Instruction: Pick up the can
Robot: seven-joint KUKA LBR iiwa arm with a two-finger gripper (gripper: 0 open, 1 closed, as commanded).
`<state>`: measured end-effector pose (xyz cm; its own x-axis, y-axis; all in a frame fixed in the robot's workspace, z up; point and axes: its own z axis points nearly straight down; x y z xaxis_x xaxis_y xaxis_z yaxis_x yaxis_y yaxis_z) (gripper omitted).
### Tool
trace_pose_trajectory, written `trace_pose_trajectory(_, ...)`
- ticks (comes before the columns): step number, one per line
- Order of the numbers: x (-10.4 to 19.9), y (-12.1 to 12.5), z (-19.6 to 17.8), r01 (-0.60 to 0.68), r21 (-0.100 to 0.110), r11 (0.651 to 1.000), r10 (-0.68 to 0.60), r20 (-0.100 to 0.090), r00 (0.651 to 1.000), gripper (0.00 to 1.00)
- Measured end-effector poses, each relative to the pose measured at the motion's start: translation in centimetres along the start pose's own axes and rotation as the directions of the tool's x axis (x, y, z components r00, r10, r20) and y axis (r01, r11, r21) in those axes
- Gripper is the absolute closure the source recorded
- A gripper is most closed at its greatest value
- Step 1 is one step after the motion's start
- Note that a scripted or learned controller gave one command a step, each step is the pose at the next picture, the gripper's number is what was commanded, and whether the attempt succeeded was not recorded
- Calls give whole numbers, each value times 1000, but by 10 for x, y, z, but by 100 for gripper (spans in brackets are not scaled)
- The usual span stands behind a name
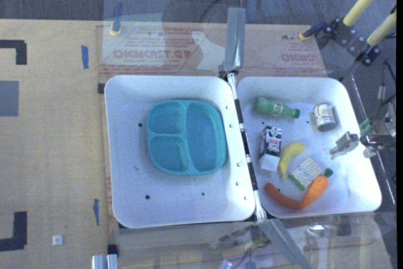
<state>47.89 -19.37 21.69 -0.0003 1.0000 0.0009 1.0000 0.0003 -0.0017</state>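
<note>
My claw hangs over the right bin near its right wall, just below the can, which lies on its side toward the bin's far right corner, apart from me. I cannot tell how wide my claw stands; it seems to hold nothing. The green bottle lies left of the can.

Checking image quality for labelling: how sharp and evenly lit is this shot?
Camera view: soft overall, with even light and faint shadows; the can shows a pale sheen and its label is unreadable; the gripper at the right bin's edge is blurred; the clear sheet behind reflects light.
</note>
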Motion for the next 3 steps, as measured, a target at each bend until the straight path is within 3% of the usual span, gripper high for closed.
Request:
trace_pose_trajectory(1,2,71,-57,-140,-4,990,140,2,990,0)
trace_pose_trajectory(2,2,72,-68,-137,-6,990,138,3,990,100)
trace_pose_trajectory(3,1,72,-78,-138,-10,990,138,5,990,100)
